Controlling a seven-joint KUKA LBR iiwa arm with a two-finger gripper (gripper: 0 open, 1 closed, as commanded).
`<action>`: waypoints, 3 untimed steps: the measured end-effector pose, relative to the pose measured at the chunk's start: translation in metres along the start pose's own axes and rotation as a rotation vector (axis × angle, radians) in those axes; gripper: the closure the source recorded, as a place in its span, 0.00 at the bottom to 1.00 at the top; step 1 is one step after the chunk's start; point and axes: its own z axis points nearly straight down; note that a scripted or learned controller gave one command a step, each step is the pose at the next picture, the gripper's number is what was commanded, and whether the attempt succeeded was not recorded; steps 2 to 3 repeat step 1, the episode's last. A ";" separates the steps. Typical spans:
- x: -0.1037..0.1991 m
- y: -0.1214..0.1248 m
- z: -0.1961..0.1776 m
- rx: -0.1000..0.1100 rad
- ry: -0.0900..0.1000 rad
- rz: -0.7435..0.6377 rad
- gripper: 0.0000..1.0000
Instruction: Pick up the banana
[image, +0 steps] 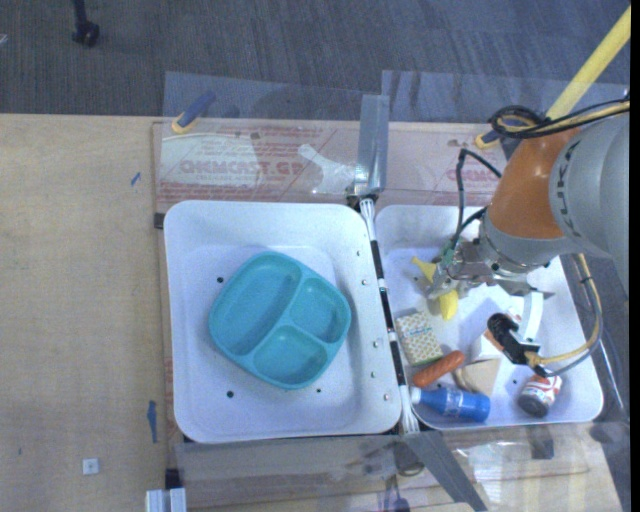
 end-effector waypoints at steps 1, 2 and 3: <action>0.062 0.076 -0.086 0.009 -0.003 0.086 1.00; 0.062 0.076 -0.086 0.009 -0.003 0.086 1.00; 0.062 0.076 -0.086 0.009 -0.003 0.086 1.00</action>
